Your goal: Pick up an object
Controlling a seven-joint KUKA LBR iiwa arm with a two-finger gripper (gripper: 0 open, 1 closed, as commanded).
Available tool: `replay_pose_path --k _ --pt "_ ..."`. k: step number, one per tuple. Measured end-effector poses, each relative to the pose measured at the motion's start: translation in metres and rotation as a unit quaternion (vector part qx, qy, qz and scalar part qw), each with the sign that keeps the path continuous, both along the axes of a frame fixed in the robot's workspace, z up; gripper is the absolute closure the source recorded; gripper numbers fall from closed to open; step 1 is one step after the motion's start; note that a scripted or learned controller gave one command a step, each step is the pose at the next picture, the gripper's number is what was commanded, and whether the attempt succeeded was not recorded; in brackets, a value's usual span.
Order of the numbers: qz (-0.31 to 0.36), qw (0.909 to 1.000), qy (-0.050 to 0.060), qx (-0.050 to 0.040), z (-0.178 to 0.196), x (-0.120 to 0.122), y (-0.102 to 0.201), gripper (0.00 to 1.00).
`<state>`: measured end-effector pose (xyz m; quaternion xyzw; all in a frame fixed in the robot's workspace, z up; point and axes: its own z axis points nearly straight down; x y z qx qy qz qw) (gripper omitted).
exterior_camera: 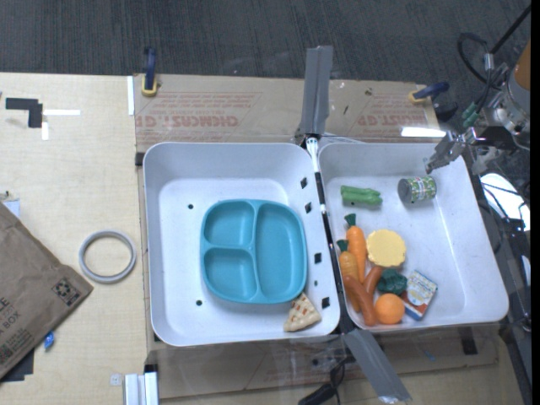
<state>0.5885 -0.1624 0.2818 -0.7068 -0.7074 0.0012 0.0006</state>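
Observation:
The right bin (472,226) holds several toy foods. A green pickle (361,196) and a small grey-green can (417,189) lie near its back. Carrots (356,245), a yellow round piece (386,247), an orange (389,309) and a small carton (420,293) crowd the front. My gripper (445,153) hangs over the bin's back right corner, just above and to the right of the can, apart from it and with nothing seen in it.
The left bin (169,184) carries a teal divided plate (253,250) and a pizza slice (302,315) at its front right corner. A tape roll (107,255) and a cardboard box (29,298) lie on the bench to the left. Cables hang at the right.

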Motion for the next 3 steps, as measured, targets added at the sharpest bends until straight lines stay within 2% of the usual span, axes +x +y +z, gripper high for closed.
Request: replay_pose_path --k 1,2,3 --pt "-0.012 0.9999 0.0 -0.0002 -0.08 0.029 -0.02 0.0" --pt "-0.059 0.9983 -0.002 -0.0007 -0.189 0.056 -0.022 0.0" --pt "-0.057 0.9984 -0.004 -0.0017 -0.177 0.057 -0.022 1.0"
